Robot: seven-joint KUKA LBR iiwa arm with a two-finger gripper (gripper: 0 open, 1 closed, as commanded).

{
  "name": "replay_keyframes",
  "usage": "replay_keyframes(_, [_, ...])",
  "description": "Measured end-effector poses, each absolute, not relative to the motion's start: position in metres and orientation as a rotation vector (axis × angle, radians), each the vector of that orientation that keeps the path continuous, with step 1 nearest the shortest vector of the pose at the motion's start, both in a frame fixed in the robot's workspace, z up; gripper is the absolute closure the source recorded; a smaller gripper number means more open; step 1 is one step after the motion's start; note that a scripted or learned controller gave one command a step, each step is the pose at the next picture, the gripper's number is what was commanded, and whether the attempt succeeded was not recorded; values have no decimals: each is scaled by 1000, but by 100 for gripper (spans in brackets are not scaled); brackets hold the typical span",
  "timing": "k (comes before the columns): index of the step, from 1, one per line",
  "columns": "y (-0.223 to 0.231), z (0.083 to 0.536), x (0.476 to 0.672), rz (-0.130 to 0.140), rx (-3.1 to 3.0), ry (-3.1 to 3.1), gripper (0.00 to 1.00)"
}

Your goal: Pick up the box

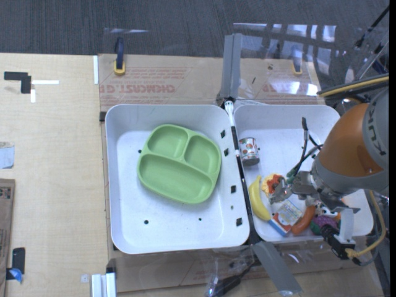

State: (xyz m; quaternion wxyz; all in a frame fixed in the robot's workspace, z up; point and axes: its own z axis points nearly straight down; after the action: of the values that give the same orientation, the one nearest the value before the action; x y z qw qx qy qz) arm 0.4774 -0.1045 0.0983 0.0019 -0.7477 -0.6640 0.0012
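The box [286, 216] is a small white carton with a blue edge and red print, lying flat near the front of the right bin [278, 124]. My gripper [281, 190] hangs low over the pile of items just behind and above the box, next to a red and yellow toy [273, 182]. The grey arm with its orange band [351, 145] reaches in from the right and hides the bin's right part. Nothing visibly sits in the gripper.
A yellow banana [259, 200] lies left of the box and an orange carrot-like piece [302, 221] right of it. A small can [249, 150] stands near the divider. A green divided plate [180, 163] lies in the left bin [124, 184].
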Motion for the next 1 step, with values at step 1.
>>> replay_keyframes(1, [-105,98,477,4,-2346,-2084,0])
